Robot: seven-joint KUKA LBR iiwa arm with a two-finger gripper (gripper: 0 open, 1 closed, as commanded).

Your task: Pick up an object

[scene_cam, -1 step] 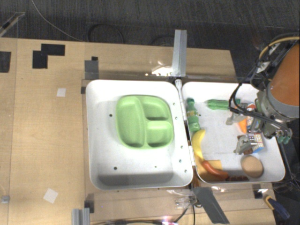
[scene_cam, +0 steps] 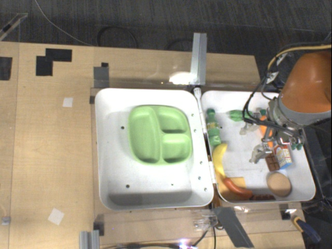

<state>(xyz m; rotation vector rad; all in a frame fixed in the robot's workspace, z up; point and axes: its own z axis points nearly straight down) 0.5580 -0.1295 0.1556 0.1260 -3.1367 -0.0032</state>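
Gripper [scene_cam: 262,152], metal fingers spread, nothing between, over right bin's [scene_cam: 236,170] middle. Smooth curved banana [scene_cam: 220,158] at its left edge; round tan egg-like ball [scene_cam: 279,183] nr front-right corner. Green divided tray [scene_cam: 158,134] in left bin [scene_cam: 111,185].

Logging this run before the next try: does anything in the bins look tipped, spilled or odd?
Nothing looks spilled or broken. The green tray sits slightly askew in the left bin. The banana and other toy food lie along the right bin's edges, near the end effector.
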